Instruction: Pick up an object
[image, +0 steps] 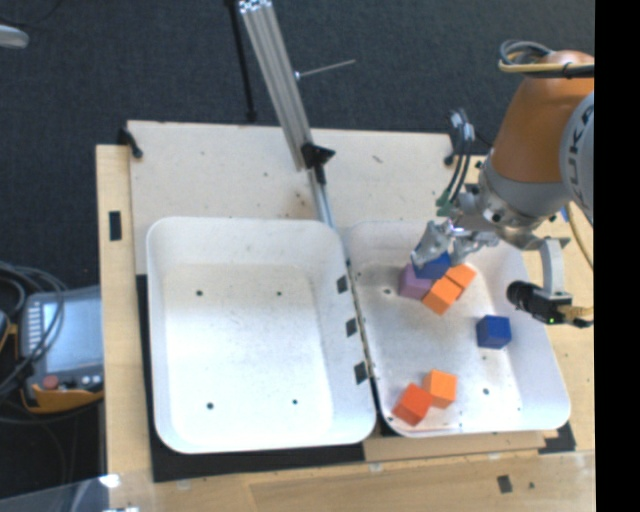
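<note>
Around the bins: counter, pole, screen box

A pale counter (220, 165) sits on dark carpet (100, 60); a slanted metal pole (280, 80) crosses its back edge, and a grey screen box (62, 335) with cables (15, 290) lies left.

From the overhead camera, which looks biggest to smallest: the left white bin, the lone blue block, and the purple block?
1. Left white bin, by far the largest.
2 and 3. Lone blue block and purple block look alike; the purple one is partly hidden, so no ranking.
</note>
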